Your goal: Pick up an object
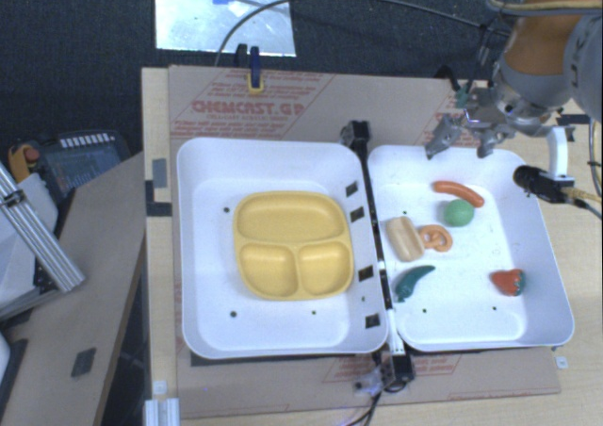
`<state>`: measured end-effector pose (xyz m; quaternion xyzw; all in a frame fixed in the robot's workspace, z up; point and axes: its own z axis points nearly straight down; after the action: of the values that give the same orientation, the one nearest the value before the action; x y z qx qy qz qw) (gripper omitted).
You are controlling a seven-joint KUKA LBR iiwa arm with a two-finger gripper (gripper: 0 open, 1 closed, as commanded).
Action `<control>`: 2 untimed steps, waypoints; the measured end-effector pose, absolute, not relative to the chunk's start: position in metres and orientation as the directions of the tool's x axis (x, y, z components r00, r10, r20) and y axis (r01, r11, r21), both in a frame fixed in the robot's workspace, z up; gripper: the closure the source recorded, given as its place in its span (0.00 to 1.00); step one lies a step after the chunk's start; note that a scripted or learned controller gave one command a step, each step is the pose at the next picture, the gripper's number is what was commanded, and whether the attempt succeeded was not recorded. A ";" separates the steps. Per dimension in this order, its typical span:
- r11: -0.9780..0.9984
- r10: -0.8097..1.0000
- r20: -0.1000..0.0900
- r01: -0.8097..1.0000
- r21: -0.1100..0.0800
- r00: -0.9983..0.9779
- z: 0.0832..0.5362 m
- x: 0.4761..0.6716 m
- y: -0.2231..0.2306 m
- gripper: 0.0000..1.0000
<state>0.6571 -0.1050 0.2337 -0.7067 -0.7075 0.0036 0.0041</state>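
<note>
Camera view: gripper fingers spread apart, holding nothing, above far edge of right bin. Sausage just below it, green ball past that. Yellow tray well left.

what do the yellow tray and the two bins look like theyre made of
Yellow tray: likely moulded plastic, matte to slightly glossy, judging by its even colour and the soft rounded ridges between its three compartments.
Left bin and right bin: probably thin formed plastic, smooth white with a faint sheen and rounded, rolled rims. Painted metal cannot be ruled out.
</note>
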 end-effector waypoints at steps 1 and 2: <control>0.003 1.000 -0.001 1.000 0.002 -0.003 0.242 0.659 -0.105 0.00; 0.001 1.000 0.000 1.000 -0.003 -0.001 0.180 0.656 -0.109 0.00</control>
<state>0.6564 -0.1086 0.1802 -0.7067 -0.7075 0.0010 0.0009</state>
